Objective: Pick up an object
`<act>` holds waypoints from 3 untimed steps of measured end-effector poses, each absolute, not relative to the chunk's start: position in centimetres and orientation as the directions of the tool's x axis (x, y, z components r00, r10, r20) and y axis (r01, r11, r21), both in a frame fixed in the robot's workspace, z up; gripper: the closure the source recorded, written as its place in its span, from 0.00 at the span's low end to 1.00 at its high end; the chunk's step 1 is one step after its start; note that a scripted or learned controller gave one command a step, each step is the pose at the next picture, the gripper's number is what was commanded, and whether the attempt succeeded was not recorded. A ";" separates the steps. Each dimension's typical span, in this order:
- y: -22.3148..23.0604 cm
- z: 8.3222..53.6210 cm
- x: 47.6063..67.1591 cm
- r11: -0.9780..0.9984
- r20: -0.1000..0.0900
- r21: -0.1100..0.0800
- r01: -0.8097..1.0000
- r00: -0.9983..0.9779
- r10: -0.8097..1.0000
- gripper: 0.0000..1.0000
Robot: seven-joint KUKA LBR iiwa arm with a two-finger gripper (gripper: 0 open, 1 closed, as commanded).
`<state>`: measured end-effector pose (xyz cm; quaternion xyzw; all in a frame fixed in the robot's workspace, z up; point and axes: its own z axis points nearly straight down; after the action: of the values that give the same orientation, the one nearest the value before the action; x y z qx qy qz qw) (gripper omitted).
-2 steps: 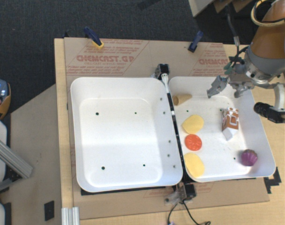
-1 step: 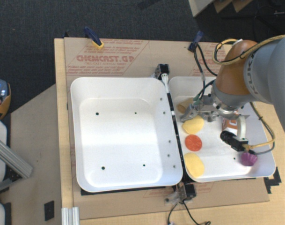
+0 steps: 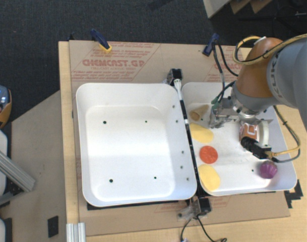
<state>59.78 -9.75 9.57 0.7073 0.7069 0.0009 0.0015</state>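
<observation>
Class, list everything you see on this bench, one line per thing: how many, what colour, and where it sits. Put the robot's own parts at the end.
Left bin: one, white, left half of the bench.
Right bin: one, white, beside it on the right.
Yellow lumps: two, yellow, left side of the right bin, one mid, one near the front.
Red disc: one, red-orange, between the yellow lumps.
Brown piece: one, tan, right bin, near its back left.
Purple thing: one, purple, right bin's front right corner.
Clamps: two, blue, back edge of the board, second to the right.
Arm: one, grey and orange, over the right bin.
Pincer: one, dark metal, low over the right bin.
</observation>
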 end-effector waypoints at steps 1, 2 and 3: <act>-6.9 24.9 64.2 0.006 -0.002 0.021 1.000 -0.006 1.000 1.00; 0.7 34.4 66.9 0.009 0.001 0.016 1.000 -0.009 1.000 1.00; 3.7 42.4 66.7 0.005 0.001 0.013 1.000 -0.005 1.000 1.00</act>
<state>66.72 3.73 42.38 0.7053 0.7089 0.0050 0.0040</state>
